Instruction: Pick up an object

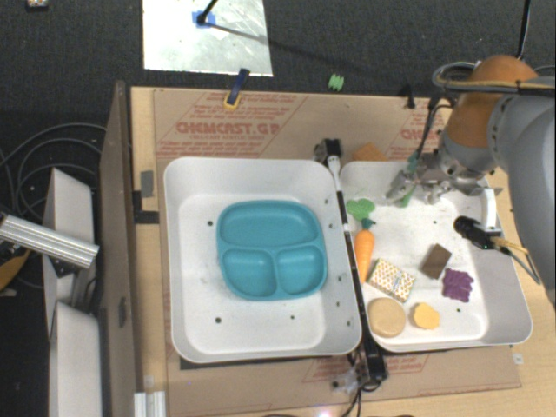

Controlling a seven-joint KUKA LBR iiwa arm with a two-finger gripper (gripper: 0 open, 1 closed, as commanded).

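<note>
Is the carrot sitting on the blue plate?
No, the carrot lies in the right bin by its left wall, while the blue plate sits in the left bin.

A divided plate (271, 248) lies in the left bin (187, 233); the right bin (499, 311) holds toy foods, a carrot (363, 252) along its left wall.

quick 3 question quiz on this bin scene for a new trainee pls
1. True or false: the blue tray lies in the left bin.
2. Which lies nearest the purple grapes? A) carrot B) brown block C) green leaf
3. Fill in: the gripper hangs over the ___ bin's far end.

Key: 1 true; 2 B; 3 right.
</note>
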